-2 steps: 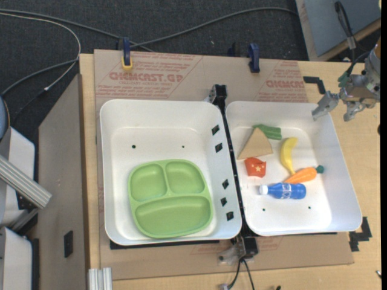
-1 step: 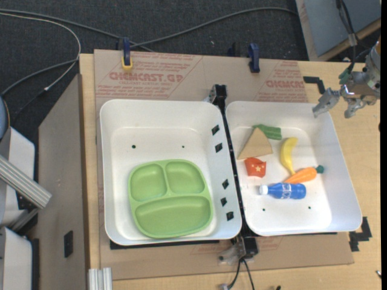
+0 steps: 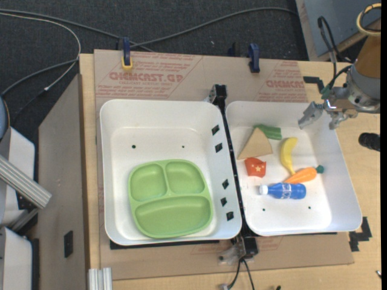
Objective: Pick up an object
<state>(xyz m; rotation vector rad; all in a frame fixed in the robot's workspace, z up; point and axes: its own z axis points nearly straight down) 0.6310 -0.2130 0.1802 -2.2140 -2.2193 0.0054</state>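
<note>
Right bin (image 3: pixel 338 213), near to far: blue bottle (image 3: pixel 284 190) with white cap lying flat, orange carrot (image 3: pixel 301 174) with green tip just behind, red block (image 3: pixel 256 167), curved yellow banana (image 3: pixel 287 153), tan wedge (image 3: pixel 256 144), green piece (image 3: pixel 269 131). Left bin (image 3: pixel 115 162) holds green divided plate (image 3: pixel 171 197). Tool (image 3: pixel 321 117) over right bin's far right edge, fingers spread wide, holding nothing.

Place: a robotics lab or test cell.
Surface (image 3: pixel 181 71): was a cardboard-covered bench, the sheet held by blue and yellow clamps (image 3: pixel 126 53).
Bins (image 3: pixel 115 162): two white trays sat side by side, joined by black clips.
Floor (image 3: pixel 60 11): was dark carpet with loose cables (image 3: pixel 54 23) trailing across it.
Arm (image 3: pixel 363 83): was an industrial robot reaching in.
</note>
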